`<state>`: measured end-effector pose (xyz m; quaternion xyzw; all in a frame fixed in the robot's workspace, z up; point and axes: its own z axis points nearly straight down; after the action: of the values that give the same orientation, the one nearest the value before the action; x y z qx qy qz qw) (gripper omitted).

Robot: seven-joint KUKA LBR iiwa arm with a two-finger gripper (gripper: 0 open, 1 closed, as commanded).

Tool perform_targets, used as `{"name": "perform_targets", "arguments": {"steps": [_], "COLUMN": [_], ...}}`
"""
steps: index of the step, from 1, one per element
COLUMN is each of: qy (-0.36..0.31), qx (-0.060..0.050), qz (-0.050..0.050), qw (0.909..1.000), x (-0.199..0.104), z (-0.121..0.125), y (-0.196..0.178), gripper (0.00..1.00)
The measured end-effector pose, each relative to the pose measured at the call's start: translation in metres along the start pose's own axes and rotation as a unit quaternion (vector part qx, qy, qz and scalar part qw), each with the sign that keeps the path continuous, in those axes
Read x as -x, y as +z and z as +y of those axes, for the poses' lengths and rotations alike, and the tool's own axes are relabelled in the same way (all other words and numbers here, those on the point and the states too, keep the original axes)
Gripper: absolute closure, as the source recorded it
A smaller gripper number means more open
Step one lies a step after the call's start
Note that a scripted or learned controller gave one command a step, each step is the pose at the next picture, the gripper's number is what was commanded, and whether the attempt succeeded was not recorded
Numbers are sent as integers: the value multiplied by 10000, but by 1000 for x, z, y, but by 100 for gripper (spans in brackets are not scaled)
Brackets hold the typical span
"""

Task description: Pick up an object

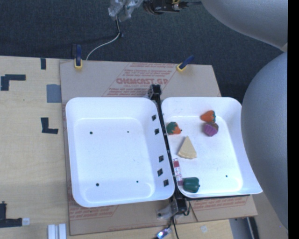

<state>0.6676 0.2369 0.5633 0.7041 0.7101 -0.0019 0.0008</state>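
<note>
Yellow wedge lies mid-left in the right bin. A small red-and-green piece sits just beyond it by the divider. An orange pepper and a purple piece touch farther right, and a green pepper sits in the near left corner. The left bin adjoins. The gripper hangs blurred at the far edge, well apart; spread or pressed together, I cannot tell.

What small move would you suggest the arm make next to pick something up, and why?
Probably swing in over the right bin toward the cheese wedge: the arm sits off at the right edge, and the wedge lies apart from the other pieces.
</note>
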Motion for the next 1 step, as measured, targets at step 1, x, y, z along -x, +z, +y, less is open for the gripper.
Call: {"name": "perform_targets", "arguments": {"steps": [1], "qy": [1], "qx": [-4], "qz": [0], "qw": [10000], "x": [0], "z": [0], "y": [0], "gripper": [0]}}
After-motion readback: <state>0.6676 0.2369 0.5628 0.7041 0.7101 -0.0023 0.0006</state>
